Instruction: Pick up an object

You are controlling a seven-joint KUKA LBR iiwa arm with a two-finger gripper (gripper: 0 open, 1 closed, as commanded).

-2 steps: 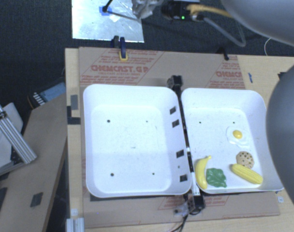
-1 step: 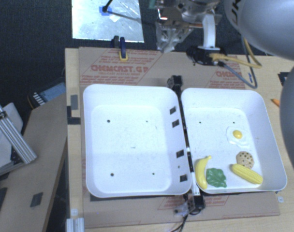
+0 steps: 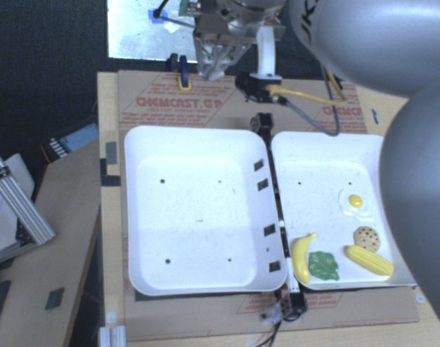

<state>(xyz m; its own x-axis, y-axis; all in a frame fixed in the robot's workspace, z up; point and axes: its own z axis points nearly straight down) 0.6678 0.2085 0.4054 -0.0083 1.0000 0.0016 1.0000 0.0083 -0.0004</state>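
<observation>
Gripper (image 3: pixel 214 62) hangs beyond the bins' far edge — its state can't be told. Arm (image 3: pixel 394 42) hides right bin's (image 3: pixel 314 172) right side — banana (image 3: pixel 302 257), corn (image 3: pixel 370 260) near.

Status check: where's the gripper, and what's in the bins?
Gripper high beyond the bins, holding nothing. Banana, green leaf, corn, cookie, fried egg in right bin. Path unobstructed.

Brown cardboard sheet (image 3: pixel 169 101) under white bins: red print "CHEMCAST GP", far left, beyond left bin. Similar red print far right, partly hidden, unreadable. Grey arm casing (image 3: pixel 365 27): dark letter fragment, likely "K", cropped.
</observation>
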